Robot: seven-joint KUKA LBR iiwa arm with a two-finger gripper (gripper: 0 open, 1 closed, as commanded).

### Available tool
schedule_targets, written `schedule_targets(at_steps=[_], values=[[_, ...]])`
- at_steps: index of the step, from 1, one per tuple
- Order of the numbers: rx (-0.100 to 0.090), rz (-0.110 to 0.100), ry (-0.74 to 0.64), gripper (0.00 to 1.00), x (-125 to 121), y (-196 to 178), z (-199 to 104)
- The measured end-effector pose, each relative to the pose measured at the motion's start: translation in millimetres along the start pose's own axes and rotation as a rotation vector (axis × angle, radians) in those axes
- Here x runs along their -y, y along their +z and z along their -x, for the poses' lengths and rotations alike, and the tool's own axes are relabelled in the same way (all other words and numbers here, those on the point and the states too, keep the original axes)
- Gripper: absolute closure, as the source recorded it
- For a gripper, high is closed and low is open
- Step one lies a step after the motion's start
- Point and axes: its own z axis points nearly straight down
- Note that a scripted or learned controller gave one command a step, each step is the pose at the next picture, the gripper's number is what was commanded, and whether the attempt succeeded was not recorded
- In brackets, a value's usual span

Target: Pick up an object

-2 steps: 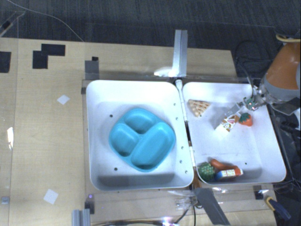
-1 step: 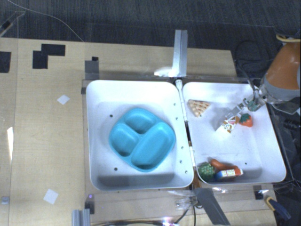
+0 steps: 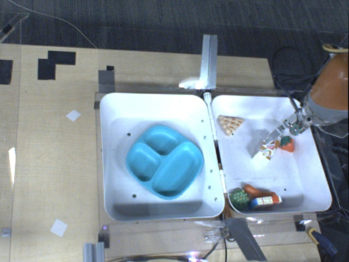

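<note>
Hovering low in the right bin (image 3: 322, 195), the tool (image 3: 278, 131) sits by a small packet (image 3: 267, 150); grip unclear, so nothing seems lifted yet.

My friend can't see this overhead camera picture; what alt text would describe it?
A robot gripper reaches into the right white bin among small toy foods. The left bin holds a blue divided plate.

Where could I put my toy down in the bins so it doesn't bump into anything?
In the right bin there is bare white floor in the middle, between the waffle piece and the pile at the near wall. It is crowded around the gripper and the orange toy. The blue divided plate takes most of the left bin.
</note>
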Motion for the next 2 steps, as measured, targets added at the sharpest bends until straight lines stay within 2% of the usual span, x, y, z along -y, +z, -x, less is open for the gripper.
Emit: schedule_targets(at_steps=[1, 2], values=[[-0.043, -0.039, 0.032, 0.00, -16, -34, 10], [-0.023, -0.023, 0.186, 0.00, -4, -4, 1]])
